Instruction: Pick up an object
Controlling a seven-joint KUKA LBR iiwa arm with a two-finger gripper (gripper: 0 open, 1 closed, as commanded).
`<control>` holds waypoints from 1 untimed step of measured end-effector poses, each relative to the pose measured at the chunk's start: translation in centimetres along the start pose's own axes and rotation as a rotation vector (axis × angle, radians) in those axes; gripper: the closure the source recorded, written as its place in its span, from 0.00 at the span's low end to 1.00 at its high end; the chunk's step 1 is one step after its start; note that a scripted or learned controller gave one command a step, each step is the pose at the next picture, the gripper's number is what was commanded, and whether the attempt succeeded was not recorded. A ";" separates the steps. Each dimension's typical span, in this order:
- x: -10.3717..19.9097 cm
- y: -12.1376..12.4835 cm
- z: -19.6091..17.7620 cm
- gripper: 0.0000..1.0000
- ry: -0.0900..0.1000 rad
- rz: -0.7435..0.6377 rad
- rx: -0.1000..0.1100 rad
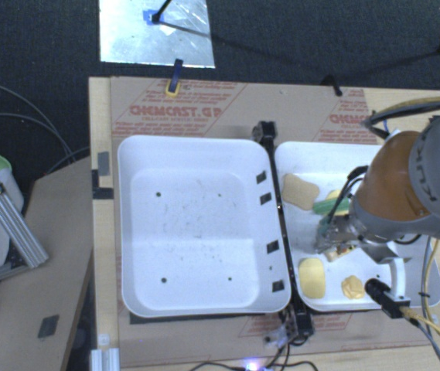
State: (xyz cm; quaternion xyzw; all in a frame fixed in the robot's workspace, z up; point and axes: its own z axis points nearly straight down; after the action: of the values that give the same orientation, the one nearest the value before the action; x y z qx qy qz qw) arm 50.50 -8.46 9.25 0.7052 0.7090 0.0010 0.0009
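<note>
Grey-and-orange robot arm's gripper (334, 236) hangs low in the right-hand shallow white bin (312, 154), near a pale yellow oval object (312, 277) (grip state can't be told).

I read red print, "CHEMCAST GP", on the brown cardboard sheet (204, 103) just behind the left white bin (196, 222). The same red lettering repeats behind the right bin (343, 149), cut off there.

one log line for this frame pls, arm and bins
arm: over right bin | gripper: low among items, grasp unclear | right bin: tan piece, green item, two yellow pieces
</note>
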 end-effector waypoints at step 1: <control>5.5 0.6 -9.7 1.00 0.002 -0.006 -0.009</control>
State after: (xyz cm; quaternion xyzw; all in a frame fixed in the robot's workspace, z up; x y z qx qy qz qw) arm 51.06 -2.98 19.00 0.7031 0.7110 0.0050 0.0032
